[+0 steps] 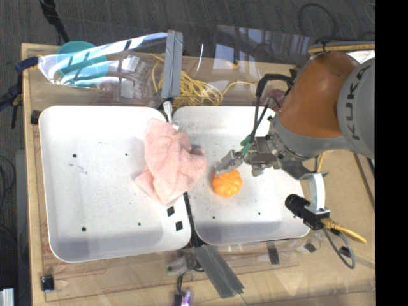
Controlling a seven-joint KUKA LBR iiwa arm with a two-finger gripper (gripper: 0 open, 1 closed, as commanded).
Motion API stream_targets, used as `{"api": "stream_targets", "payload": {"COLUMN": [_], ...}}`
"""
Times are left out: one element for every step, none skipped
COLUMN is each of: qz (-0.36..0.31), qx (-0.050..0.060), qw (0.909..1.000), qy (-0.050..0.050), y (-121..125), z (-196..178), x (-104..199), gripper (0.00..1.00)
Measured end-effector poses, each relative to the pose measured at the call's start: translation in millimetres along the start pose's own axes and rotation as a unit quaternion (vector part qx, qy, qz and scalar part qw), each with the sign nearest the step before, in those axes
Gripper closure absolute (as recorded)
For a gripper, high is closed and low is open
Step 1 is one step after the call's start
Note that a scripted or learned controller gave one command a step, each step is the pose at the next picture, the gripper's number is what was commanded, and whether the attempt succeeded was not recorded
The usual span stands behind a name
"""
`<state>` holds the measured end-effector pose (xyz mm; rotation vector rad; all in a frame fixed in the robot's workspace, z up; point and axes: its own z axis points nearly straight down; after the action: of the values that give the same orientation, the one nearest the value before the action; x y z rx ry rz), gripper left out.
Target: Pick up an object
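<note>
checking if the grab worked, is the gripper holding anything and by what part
Nothing is held. The gripper sits just above the orange toy in the right bin, with nothing between its fingers.

A cloth (169, 160) drapes across both bins' shared edge; a pumpkin (227, 183) lies in the right bin (255, 225).

We see the arm (331, 101) reaching in from three o'clock, its orange band bulging at the upper right, wrist angled toward nine o'clock. The gripper (228, 163) points left and slightly down, its fingers (223, 165) close together, nothing visible between them.
</note>
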<state>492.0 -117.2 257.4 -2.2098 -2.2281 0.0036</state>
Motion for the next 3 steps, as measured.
{"api": "stream_targets", "payload": {"qz": [-0.062, -0.078, -0.081], "qx": [0.001, -0.001, 0.0], "qw": [0.9981, 0.997, 0.9967], "qy": [0.0, 0.0, 0.0], "y": [43.8, 50.7, 50.7], "z": [70.5, 165.8, 156.1], "x": [-33.7, -58.6, -58.2], "gripper": [0.0, 0.0, 1.0]}}
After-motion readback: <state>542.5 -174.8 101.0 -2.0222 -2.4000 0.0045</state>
